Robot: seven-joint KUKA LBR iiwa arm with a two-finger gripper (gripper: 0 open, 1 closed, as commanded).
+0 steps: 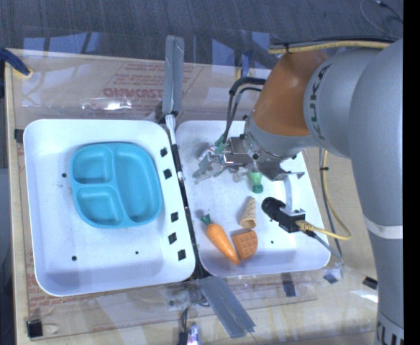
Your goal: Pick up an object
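Left bin [44, 264]: a shallow white tray on the left half of the bench, its right wall running alongside the other bin.
Plate [115, 183]: a light blue divided plate with three compartments, lying flat in the middle of the left bin, nothing in it.
Divider [175, 192]: the strip where the two bins meet, marked with several small black squares.
Right bin [282, 261]: a shallow white tray; all the small things lie in it.
Carrot [221, 241]: an orange toy carrot with a green top, lying at a slant near the front left of the right bin, its green end pointing up and left.
Waffle [244, 244]: an orange gridded piece just right of the carrot, touching or nearly touching it.
Cone [248, 211]: a tan ice-cream cone just above the waffle.
Green piece [256, 184]: a small green thing above the cone, just below the arm's wrist.
Gripper [211, 161]: low over the upper left of the right bin, pointing left; I cannot tell how its fingers stand, and I cannot see anything between them.
Arm [354, 113]: grey with an orange band, reaching in from the right over the right bin.
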